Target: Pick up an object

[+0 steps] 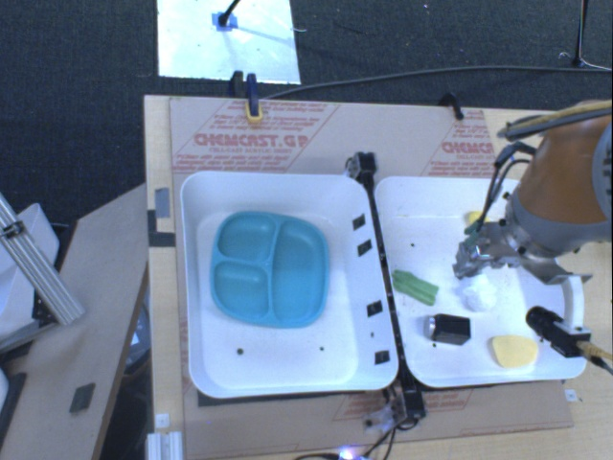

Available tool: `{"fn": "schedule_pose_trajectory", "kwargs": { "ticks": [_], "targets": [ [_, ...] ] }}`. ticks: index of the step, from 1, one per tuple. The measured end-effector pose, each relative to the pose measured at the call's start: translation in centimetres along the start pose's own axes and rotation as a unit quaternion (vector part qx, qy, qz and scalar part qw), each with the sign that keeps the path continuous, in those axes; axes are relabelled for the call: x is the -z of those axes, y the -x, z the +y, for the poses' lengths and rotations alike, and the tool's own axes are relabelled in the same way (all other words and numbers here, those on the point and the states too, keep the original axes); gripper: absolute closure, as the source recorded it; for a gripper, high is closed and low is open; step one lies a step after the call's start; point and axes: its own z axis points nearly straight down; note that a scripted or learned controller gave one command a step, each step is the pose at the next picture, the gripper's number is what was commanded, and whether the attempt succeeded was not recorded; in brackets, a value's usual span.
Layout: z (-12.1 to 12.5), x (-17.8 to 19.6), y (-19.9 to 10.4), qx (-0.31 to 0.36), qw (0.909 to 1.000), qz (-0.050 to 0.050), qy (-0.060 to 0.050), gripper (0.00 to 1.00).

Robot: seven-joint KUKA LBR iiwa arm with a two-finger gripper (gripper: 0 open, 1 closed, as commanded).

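While the grey and orange arm (565,190) reaches in from the right edge of the frame, I see its metal gripper (476,257) low over the right bin (421,209), and I cannot tell whether it is released or clenched. I see nothing clearly held in it. Both bins are shallow, smooth white plastic trays with rounded corners, set edge to edge on a pale board (287,142) covered by film with red lettering. All the loose pickable pieces lie in the right bin. A soft-looking, crumpled white lump (480,295) sits just below the gripper, though I cannot say whether they touch. A flat green strip (415,287) lies slanted to the left of it, near the seam between the bins. A small boxy black block (448,329) with a paler end rests below the strip. A smooth, rounded yellow wedge (514,351) lies toward the lower right corner. A tiny yellow scrap (472,220) shows above the gripper. The left bin (206,353) holds one glossy blue plate (270,266) with rounded corners, divided into three recessed compartments, lying flat near the middle.
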Motion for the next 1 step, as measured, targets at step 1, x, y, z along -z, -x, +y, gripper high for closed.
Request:
{"fn": "schedule_pose_trajectory", "kwargs": {
  "ticks": [1],
  "targets": [
    [0.21,4.32,0.03,0.000,1.0000,0.000,0.000,1.00]
  ]
}}
